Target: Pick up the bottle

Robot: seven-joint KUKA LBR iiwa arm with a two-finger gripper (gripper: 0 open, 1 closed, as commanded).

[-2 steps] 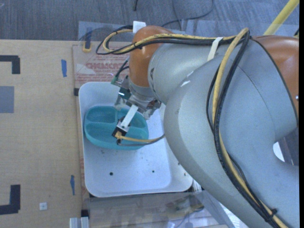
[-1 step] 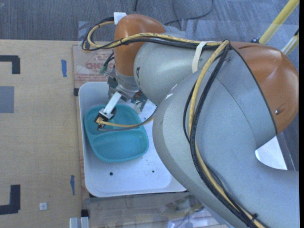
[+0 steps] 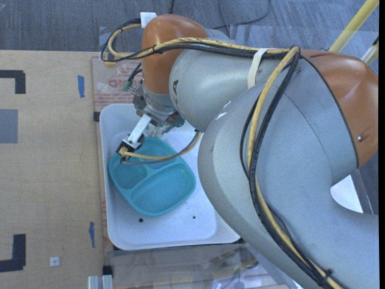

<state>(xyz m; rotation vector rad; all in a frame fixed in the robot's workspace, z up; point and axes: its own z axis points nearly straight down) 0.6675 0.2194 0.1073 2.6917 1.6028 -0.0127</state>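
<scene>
**Bottle: pick-up station, current state**

Bottle location: cannot tell; the grey arm (image 3: 271,161) covers the right side of the bench.

Clearance: the white bin (image 3: 120,233) has bare floor along its near edge. A teal divided tray (image 3: 159,188) lies close to the left wall.

Gripper (image 3: 157,118): low over the tray's far edge; how far open, and any load, cannot be told.

Surroundings: wooden bench (image 3: 48,161) with blue tape marks (image 3: 80,86), and grey carpet (image 3: 60,11) beyond.

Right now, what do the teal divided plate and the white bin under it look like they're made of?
Teal divided plate: probably moulded plastic, smooth with a soft sheen, rounded ridges between compartments. White bin: likely plastic too, matte, with rounded corners, though that is less certain.
</scene>
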